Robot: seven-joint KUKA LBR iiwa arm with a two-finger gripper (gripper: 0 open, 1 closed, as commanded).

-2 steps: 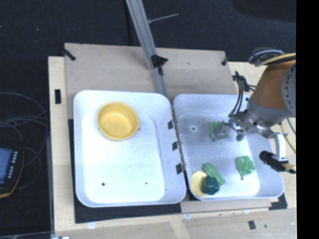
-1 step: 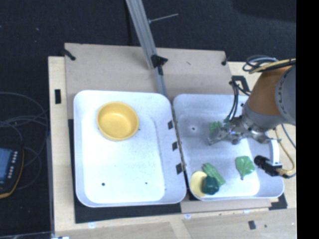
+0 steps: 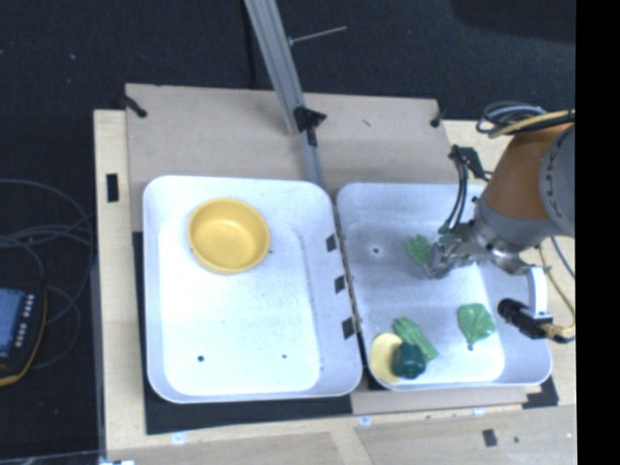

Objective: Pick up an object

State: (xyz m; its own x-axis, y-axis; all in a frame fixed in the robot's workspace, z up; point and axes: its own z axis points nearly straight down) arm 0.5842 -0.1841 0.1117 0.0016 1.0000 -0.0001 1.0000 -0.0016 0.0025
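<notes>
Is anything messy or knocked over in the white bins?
Nothing looks spilled or broken. The yellow bowl sits upright in the left bin. In the right bin, green pieces lie apart, with the gripper beside one green piece.

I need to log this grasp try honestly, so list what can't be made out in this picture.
- Pincer in the camera view: too small and blurred to tell how it stands, or whether it touches the green piece beside it.
- Arm: cut off by the right edge.
- Yellow object in the right bin: partly covered by the dark green object, shape unclear.
</notes>
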